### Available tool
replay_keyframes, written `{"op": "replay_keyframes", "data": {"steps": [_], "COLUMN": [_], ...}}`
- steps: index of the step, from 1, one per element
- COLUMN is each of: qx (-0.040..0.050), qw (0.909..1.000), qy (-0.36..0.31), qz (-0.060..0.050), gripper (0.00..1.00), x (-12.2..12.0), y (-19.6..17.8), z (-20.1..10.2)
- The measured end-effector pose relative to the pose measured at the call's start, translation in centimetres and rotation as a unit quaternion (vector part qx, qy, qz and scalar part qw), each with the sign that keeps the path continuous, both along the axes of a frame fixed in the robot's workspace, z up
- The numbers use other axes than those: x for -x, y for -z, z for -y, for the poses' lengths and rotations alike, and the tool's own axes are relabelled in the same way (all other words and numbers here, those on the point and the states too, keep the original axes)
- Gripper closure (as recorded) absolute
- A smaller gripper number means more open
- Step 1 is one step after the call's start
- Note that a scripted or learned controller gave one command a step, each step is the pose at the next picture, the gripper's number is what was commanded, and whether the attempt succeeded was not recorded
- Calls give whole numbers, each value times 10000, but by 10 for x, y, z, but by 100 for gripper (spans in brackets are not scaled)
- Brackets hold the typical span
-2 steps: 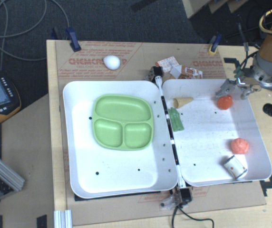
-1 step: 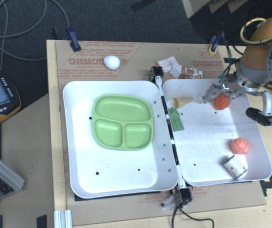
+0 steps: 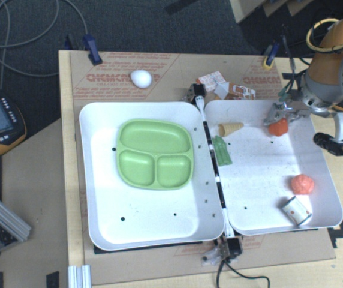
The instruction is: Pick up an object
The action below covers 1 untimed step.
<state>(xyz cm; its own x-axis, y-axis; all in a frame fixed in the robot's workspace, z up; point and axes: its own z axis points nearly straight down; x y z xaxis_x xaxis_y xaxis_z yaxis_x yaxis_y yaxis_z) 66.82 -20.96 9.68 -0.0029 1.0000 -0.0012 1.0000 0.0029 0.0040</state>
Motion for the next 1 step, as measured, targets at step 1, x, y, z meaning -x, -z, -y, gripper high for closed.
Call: {"op": "replay_keyframes", "data": {"steps": [1], "qx": [-3], "qw": [10000], "qy": [7], "qz": [-4], "gripper": [100], "x": [1], "y": [-57], "z": [-47]}}
